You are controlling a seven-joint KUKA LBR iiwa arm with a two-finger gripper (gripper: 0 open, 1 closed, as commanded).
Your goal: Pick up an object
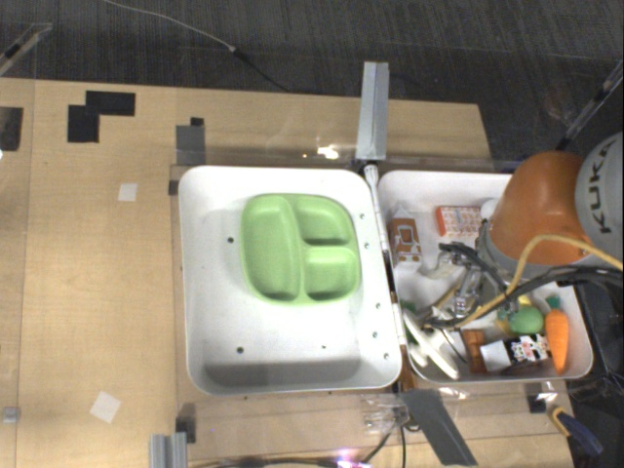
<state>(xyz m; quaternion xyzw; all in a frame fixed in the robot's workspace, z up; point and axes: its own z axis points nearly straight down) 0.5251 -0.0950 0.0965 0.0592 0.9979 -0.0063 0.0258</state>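
The end effector (466,286) is seen low over the middle of the right bin (429,198), at the end of the grey arm (546,208) that comes in from the right. It cannot be told if it is spread or pressed together, because wires and metal parts get in the way. Nothing is seen held in it.

Many small things are piled in this bin, so any of them could be picked. A brown packet (405,242) and a red and white packet (458,220) are laid flat toward the far side of the bin, up and to the left of the end effector. A white spoon (429,344) is found just beside it, down and to the left. A small bottle (522,351) is laid on its side near the front wall, down and to the right, with its long side going left to right. An orange carrot (557,341) is placed just beside the bottle, with its long side pointing from back to front.

The spoon is judged to be nearest, so only a short move down and left would be needed.

A green plate (297,247) is kept in the left bin (210,261), well apart. Both bins are set on the tabletop (88,291).
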